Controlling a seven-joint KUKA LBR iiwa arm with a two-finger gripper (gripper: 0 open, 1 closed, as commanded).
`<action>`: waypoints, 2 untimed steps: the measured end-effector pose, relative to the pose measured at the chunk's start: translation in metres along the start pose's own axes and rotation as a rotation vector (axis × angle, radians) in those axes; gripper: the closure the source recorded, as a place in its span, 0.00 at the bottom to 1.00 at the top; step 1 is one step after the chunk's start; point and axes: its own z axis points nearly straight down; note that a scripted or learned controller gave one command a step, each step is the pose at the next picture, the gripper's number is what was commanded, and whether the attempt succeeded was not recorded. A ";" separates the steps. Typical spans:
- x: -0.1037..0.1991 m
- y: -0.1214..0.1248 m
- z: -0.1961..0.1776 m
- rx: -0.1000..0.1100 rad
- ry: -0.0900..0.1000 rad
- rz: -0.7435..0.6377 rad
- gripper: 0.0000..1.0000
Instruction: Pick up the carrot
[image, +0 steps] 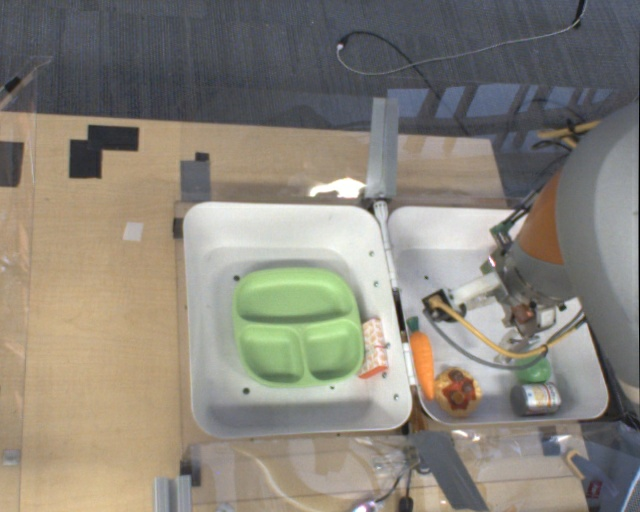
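Lowest in the right bin (598, 395), carrot (423, 364) lies lengthwise (green top uppermost); gripper (523, 318) state unclear.

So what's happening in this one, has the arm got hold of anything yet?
Not that the view shows. The grey arm with the orange band hangs over the right white bin, its gripper near the bin's middle. The orange carrot lies untouched along that bin's left wall, beside a round red-and-yellow item; a small metal can sits further right. The green divided plate rests in the left white bin.
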 end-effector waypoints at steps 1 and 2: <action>0.001 -0.001 -0.008 0.002 -0.002 -0.011 1.00; 0.024 0.016 0.045 -0.003 0.010 0.079 1.00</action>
